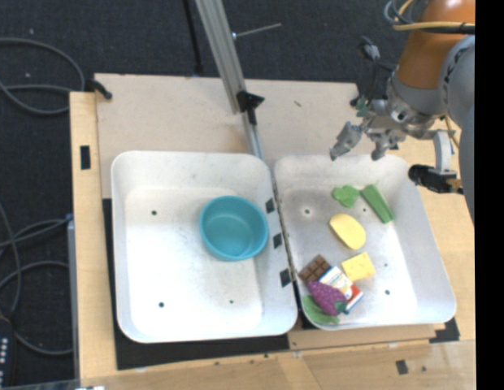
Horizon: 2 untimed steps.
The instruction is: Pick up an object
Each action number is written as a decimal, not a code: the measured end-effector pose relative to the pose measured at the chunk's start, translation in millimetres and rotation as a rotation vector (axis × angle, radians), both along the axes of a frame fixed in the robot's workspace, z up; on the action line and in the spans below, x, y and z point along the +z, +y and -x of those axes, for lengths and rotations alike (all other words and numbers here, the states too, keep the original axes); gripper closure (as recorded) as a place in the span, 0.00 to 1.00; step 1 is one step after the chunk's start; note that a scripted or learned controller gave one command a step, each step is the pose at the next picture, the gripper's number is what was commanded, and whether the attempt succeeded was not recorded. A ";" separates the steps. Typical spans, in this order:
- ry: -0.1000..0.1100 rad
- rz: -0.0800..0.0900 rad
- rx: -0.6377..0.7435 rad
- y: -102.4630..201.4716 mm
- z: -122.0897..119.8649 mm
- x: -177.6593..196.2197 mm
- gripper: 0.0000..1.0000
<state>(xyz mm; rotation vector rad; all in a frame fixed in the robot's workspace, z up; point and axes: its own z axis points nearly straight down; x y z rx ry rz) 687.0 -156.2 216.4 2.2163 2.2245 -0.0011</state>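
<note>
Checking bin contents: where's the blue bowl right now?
In the camera view, the blue bowl sits in the left bin, toward its right side, near the divider between the two bins.

No text, label, brand, number or sign can be read anywhere in the camera view. The small flat packet with red and white printing (343,287), lying near the front edge of the right-hand shallow white bin (423,242), carries markings, but they are too small and blurred to make out.
</note>
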 end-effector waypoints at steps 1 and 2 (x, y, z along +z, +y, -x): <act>0.001 0.002 0.000 -0.8 0.2 0.1 0.00; 0.003 0.002 -0.004 -8.0 6.9 -45.3 0.00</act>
